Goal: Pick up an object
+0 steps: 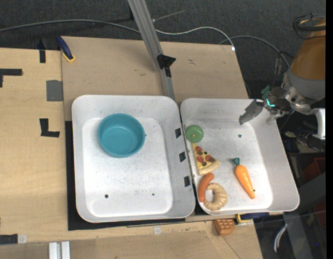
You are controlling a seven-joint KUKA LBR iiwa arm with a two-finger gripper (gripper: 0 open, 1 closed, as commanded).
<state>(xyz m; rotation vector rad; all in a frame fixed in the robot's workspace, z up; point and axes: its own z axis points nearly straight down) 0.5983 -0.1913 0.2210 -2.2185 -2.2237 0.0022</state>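
White plastic makes up the two bins: the left bin holds one blue bowl; the right bin holds one pizza slice, one carrot, one hot dog, one doughnut and one green round piece. The end effector hovers over the right bin's upper edge, holding nothing; whether it is open, I cannot tell. The crowded hot dog and doughnut could cause a slipped grasp.
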